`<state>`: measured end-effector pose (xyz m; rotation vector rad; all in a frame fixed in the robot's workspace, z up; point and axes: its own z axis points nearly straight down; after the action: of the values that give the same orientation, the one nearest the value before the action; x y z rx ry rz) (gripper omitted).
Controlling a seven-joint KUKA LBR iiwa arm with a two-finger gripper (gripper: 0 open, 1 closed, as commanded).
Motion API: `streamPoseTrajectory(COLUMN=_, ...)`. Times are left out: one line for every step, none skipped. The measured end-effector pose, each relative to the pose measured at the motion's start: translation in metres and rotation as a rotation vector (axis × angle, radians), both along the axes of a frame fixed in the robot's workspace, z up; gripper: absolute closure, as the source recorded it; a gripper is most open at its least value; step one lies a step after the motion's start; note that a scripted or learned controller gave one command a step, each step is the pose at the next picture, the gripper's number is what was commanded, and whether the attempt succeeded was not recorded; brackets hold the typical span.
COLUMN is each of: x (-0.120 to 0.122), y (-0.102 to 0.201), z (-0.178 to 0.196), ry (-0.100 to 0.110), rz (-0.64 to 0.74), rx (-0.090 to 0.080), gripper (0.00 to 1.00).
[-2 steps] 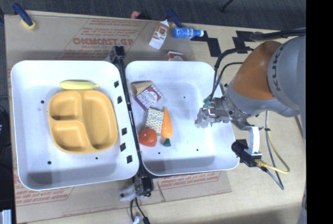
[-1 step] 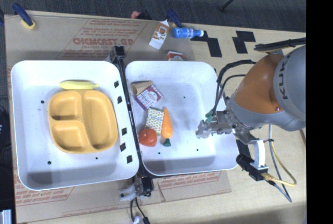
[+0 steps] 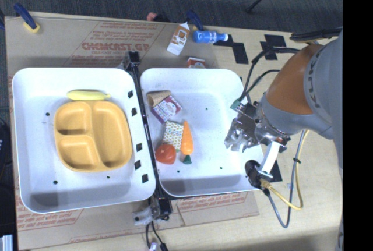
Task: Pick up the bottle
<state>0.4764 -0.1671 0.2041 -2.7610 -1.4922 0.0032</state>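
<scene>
A small blue bottle [image 3: 206, 37] with a white cap lies on its side on the bench, behind the right bin's far edge. My gripper [image 3: 235, 139] hangs low over the right side of the right bin [image 3: 215, 84], well in front of the bottle and apart from it. The grey arm with its orange band [image 3: 291, 89] comes in from the right above the bin's right rim.
The right bin holds a brown cone-shaped item [image 3: 156, 97], a small packet [image 3: 168, 109], a checkered box [image 3: 172, 134], a carrot [image 3: 186, 139] and a red tomato [image 3: 165, 154]. The left bin holds a yellow divided plate [image 3: 93, 134] and a banana [image 3: 88, 94]. A small carton [image 3: 178, 39] lies near the bottle.
</scene>
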Motion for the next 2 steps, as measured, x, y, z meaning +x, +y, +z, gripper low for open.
streamPoseTrajectory(x=0.0, y=0.038, z=-0.031, ry=0.001, rz=0.145, rx=0.002, gripper=1.0)
streamPoseTrajectory(x=0.0, y=-0.017, z=-0.033, ry=-0.001, rz=0.252, rx=0.0, gripper=1.0)
